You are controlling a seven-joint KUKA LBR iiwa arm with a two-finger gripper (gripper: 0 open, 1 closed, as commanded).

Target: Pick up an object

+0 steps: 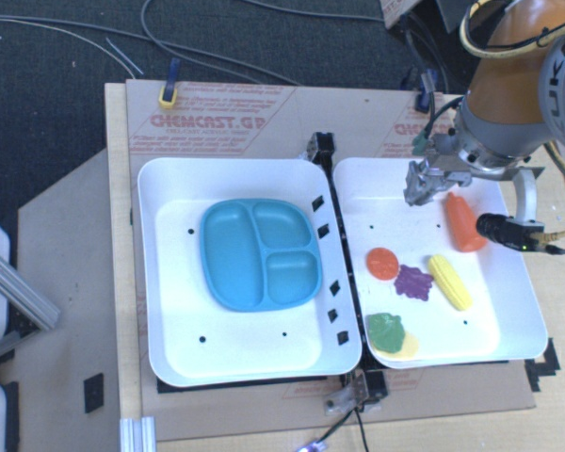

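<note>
Over the right bin our gripper hangs beside the carrot — we cannot tell how it is set — with tomato, grapes and corn spread loose nearby, easy to single out

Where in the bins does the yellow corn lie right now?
In the camera view, the yellow corn lies in the right bin, just right of the purple piece and below the orange carrot.
</note>
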